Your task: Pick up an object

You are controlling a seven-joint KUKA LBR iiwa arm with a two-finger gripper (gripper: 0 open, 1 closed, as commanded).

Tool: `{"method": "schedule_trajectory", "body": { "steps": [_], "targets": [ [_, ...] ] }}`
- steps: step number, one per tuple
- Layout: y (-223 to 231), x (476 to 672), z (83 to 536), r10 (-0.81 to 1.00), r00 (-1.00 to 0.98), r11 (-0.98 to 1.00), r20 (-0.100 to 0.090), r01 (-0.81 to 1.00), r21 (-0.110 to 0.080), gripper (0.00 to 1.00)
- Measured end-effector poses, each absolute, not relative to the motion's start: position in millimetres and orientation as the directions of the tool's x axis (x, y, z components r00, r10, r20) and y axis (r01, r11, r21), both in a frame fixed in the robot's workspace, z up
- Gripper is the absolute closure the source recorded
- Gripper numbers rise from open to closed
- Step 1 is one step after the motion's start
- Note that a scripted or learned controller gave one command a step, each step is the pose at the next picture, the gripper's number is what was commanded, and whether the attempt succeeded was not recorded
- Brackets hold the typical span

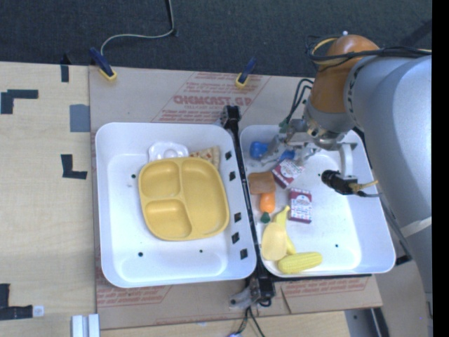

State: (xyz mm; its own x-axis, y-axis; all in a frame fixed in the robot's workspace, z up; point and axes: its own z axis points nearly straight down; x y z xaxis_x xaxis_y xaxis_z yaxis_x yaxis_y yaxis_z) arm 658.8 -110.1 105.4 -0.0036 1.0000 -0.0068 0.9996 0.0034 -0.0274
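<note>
Red carton (pixel 287 173) lies directly beneath the claw (pixel 295 148), toward the right bin's (pixel 365 255) rear; whether the claw is spread, I cannot tell.

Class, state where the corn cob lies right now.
The corn cob lies in the right bin, near its front edge, touching the banana.

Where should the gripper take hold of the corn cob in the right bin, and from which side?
Grip the corn cob across its middle, coming from straight above. It lies flat and long near the front wall of the right bin, so the fingers would best close across its narrow width. The banana touches its left end; probably avoid that end.
</note>
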Motion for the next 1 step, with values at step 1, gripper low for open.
{"method": "schedule_trajectory", "body": {
  "steps": [1],
  "targets": [
    [-107.0,662.9,87.8,1.0,-0.002,0.002,-0.016,1.0,-0.03,0.0]
  ]
}}
